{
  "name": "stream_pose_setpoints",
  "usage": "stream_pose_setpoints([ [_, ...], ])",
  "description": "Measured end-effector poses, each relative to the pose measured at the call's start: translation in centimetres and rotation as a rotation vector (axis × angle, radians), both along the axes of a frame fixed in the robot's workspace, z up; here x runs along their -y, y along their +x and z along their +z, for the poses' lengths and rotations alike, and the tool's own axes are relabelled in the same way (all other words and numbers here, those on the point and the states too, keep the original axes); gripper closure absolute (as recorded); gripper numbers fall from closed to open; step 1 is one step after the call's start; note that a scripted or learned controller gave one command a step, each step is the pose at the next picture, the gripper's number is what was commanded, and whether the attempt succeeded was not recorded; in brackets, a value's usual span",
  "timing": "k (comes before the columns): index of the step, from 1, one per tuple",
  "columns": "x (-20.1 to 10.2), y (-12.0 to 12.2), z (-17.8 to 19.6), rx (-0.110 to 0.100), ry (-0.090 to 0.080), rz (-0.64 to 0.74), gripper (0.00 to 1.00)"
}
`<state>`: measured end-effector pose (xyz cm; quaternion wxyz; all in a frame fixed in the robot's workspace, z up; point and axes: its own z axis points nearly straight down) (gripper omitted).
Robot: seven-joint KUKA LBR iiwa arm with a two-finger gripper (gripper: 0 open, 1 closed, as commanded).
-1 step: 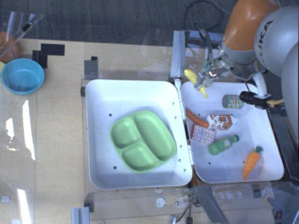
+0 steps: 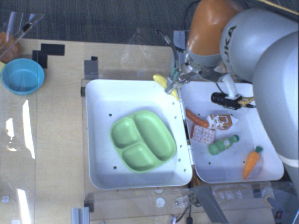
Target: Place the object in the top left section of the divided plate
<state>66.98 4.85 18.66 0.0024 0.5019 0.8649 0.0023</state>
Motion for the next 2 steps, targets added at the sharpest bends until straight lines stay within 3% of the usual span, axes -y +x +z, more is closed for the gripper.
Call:
stream_pose_setpoints([
  [1,-4.66,-2.84,0.0,0.001,-0.001,0.247,1.0],
  [2,-4.62,-2.83,0.0,0.001,-0.001,0.246,0.0],
])
